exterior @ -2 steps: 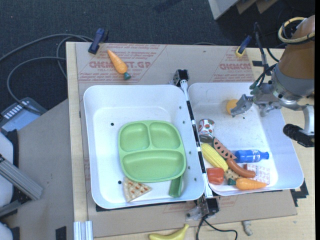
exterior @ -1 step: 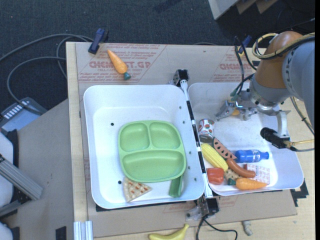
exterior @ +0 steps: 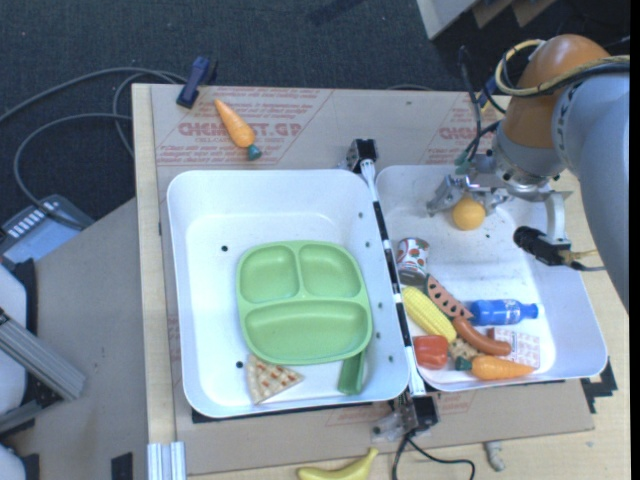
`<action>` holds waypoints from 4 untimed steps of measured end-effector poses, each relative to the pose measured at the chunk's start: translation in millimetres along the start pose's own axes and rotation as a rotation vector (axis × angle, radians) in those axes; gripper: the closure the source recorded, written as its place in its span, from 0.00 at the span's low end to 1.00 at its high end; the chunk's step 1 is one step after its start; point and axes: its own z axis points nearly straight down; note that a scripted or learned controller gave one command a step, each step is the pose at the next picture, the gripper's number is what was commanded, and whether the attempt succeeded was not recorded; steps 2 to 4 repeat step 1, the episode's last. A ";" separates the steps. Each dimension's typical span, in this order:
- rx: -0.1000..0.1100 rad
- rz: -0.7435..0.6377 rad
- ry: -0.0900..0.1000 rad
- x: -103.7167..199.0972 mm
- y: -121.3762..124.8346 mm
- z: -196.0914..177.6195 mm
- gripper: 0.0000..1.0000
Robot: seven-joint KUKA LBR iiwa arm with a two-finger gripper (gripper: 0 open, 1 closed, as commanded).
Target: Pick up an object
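Gripper (exterior: 468, 200): down in right bin (exterior: 570, 313) (far end), fingers clasping orange ball (exterior: 467, 214)
Left bin (exterior: 200, 268): green tray (exterior: 302, 302)

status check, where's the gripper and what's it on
Gripper over right bin, at the yellow ball. Hold not confirmed. Can nearby, apart from ball.

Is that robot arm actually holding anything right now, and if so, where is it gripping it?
The gripper sits right over a yellow-orange ball in the right bin, but whether the ball is truly gripped cannot be told.
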 end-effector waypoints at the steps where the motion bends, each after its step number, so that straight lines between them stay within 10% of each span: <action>1: -0.003 -0.001 -0.002 -0.1 0.7 -10.6 1.00; 4: -0.003 -0.001 -0.002 -0.1 0.7 -10.6 1.00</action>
